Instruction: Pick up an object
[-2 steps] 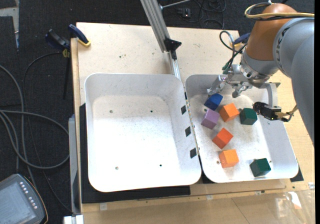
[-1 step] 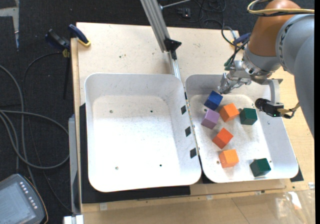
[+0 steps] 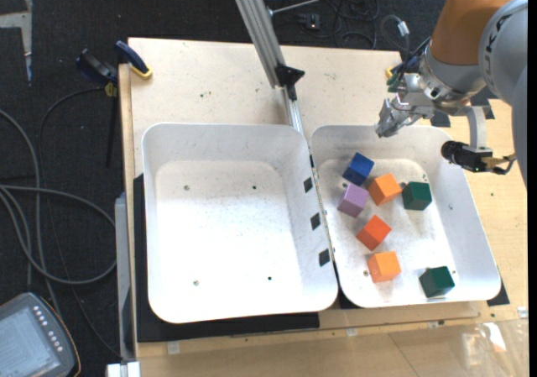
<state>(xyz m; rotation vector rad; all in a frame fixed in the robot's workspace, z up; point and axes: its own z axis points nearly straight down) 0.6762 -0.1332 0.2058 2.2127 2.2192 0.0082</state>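
The right bin (image 3: 470, 224) holds several small cubes: a blue one (image 3: 358, 169), a purple one (image 3: 353, 200), an orange one (image 3: 385, 188), a dark green one (image 3: 416, 196), a red-orange one (image 3: 374, 232), another orange one (image 3: 384, 266) and a second dark green one (image 3: 436, 280). My gripper (image 3: 389, 124) hangs over the bin's far rim, above and to the right of the blue cube. I see nothing between its fingers; their spacing is too small to read.
The left bin (image 3: 168, 224) lies beside the right one. A slanted metal pole (image 3: 256, 14) crosses from the top to the gap between the bins. Blue and yellow clamps (image 3: 113, 65) sit at the bench's far left corner.
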